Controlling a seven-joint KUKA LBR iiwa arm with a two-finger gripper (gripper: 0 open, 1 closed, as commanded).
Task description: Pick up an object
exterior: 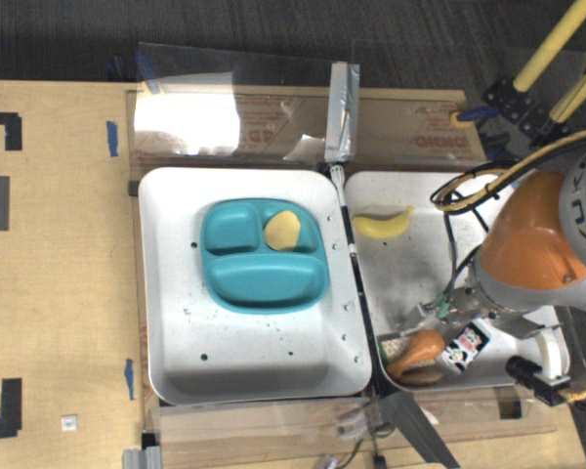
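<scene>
Arm (532, 237) in from right, low over right bin (410, 262), orange band uppermost. End effector (447, 313) at bin's near half, just above a brown roll (417, 352); grip state cannot be told, wrist hides it. Roll on bin floor at near-left corner, touching a small black-and-white pack (466, 346) to its right. Banana (382, 223) at bin's far-left, well apart from end effector. Left bin (176, 340): teal tray (264, 283), yellow ball (282, 230) in its far-right compartment.

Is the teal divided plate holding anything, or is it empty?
Not empty: the teal plate holds a yellow round item in its upper right compartment.
</scene>
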